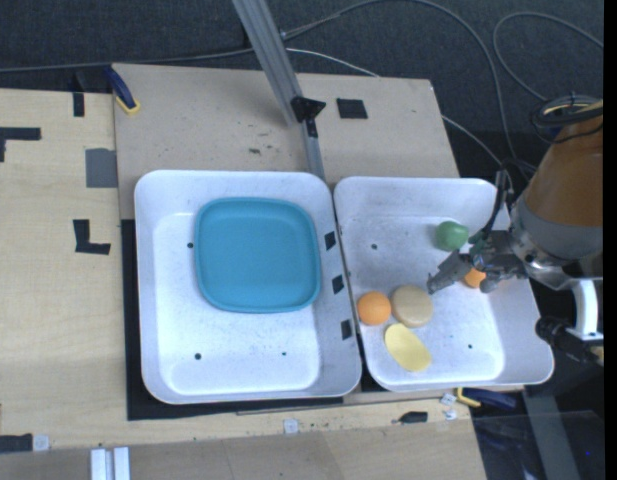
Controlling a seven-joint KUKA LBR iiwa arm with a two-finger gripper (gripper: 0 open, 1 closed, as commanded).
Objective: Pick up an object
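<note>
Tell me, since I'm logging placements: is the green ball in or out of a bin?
In. The green ball lies on the floor of the right bin, near its far wall, beside the gripper.

Your arm (568, 193) was a chunky grey thing with an orange band, dark gripper (458, 271) hardware out front, white bracket beside it.

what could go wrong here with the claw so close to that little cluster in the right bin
1. The orange ball, beige piece and yellow piece sit packed together, so the claw coming down on one may nudge the others or pinch two at once.
2. The green ball lies just beside the claw; being round, it would likely roll off if brushed.
3. The claw works near the right bin's far wall, so a sideways move could bump it.
</note>
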